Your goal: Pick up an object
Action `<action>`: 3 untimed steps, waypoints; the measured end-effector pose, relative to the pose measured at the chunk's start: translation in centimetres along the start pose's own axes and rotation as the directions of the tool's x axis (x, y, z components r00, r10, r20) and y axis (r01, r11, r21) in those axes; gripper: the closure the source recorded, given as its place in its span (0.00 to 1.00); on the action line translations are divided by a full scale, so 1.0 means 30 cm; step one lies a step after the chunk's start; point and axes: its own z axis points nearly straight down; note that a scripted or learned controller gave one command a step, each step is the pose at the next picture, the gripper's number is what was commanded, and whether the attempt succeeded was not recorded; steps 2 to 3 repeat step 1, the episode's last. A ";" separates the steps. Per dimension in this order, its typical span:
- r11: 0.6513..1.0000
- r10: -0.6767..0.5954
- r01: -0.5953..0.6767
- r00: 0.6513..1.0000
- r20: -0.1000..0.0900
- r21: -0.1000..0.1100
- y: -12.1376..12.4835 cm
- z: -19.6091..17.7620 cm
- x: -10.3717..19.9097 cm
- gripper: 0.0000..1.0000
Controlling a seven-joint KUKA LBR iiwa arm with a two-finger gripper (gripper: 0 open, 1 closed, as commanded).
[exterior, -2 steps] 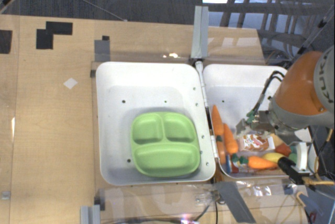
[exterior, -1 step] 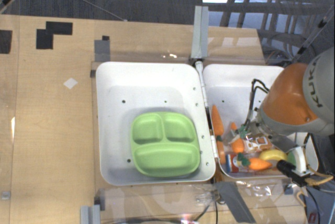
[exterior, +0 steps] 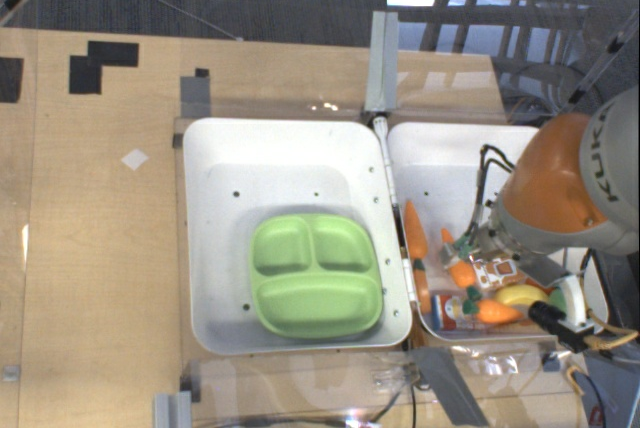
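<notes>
The right bin holds a pile of small toy foods in its near half. A long orange carrot lies by the bin's left wall. Near it are a small orange piece, a yellow banana, an orange piece and a red and white item. My gripper is down among these things, right over the small orange piece and a white and brown item. The grey and orange wrist hides the fingers from above.
The left bin bears a green divided plate in its near half. A thin wall separates the two bins. Wooden bench surface lies to the left, and a metal post stands behind the bins.
</notes>
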 end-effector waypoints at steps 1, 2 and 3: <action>0.993 0.119 -0.119 0.993 -0.001 0.025 0.397 -0.257 0.133 1.00; 0.993 0.119 -0.119 0.993 -0.001 0.025 0.397 -0.257 0.133 1.00; 0.993 0.119 -0.119 0.993 -0.001 0.025 0.397 -0.257 0.133 1.00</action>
